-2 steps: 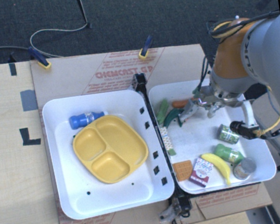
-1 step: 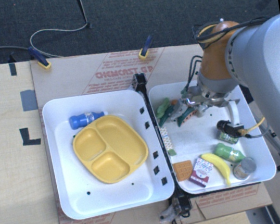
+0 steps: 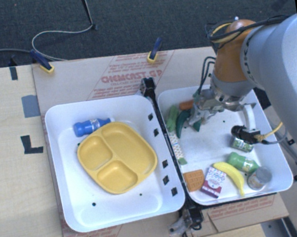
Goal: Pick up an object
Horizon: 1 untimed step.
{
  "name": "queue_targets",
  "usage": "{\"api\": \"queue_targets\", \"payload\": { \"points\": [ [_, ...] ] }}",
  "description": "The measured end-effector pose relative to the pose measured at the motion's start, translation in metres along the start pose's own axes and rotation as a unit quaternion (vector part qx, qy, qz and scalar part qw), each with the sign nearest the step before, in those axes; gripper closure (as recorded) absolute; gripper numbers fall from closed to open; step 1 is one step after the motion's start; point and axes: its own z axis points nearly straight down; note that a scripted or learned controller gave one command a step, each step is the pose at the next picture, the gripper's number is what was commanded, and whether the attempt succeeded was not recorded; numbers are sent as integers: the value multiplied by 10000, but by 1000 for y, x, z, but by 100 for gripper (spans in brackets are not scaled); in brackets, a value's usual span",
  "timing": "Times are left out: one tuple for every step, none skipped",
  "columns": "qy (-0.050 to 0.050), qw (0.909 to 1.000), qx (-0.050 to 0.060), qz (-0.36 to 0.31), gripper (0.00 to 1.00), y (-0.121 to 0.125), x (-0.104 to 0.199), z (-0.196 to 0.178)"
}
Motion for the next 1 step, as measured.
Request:
{"api": "queue_targets", "payload": {
  "points": [
    [17, 10000, -3, -10, 100, -21, 72, -90]
  ]
}}
